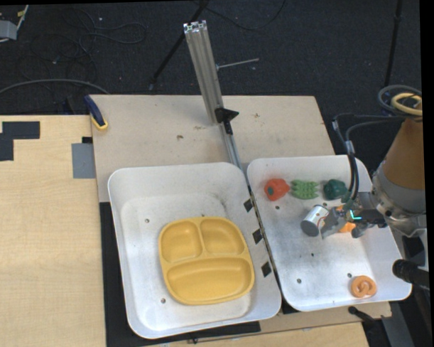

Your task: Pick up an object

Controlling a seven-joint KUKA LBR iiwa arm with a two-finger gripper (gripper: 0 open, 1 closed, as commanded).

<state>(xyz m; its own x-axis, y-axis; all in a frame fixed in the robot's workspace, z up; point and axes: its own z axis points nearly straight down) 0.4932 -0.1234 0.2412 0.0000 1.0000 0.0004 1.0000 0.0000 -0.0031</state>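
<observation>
Left white bin (133, 200) holds yellow divided plate (206, 260), three compartments, lying flat near bin centre. Right white bin (327, 286) sits just beside it, edges touching along middle seam. Both rest on light wooden desk (158, 128). Aluminium post (204, 70) rises slanted behind bins, black bracket at base. Blue-and-yellow tool (95, 112) lies at desk's far left corner. Black cables (36, 86) trail across dark floor (305, 38) behind. Pale wood panel (42, 246) at left, dark patches on top.

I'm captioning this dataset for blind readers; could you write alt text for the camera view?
A grey robot arm reaches from the right, its tool low over the right white bin, beside a small silver metal cup. That bin also holds red, green and orange toys; the left white bin holds a yellow divided plastic plate.
</observation>
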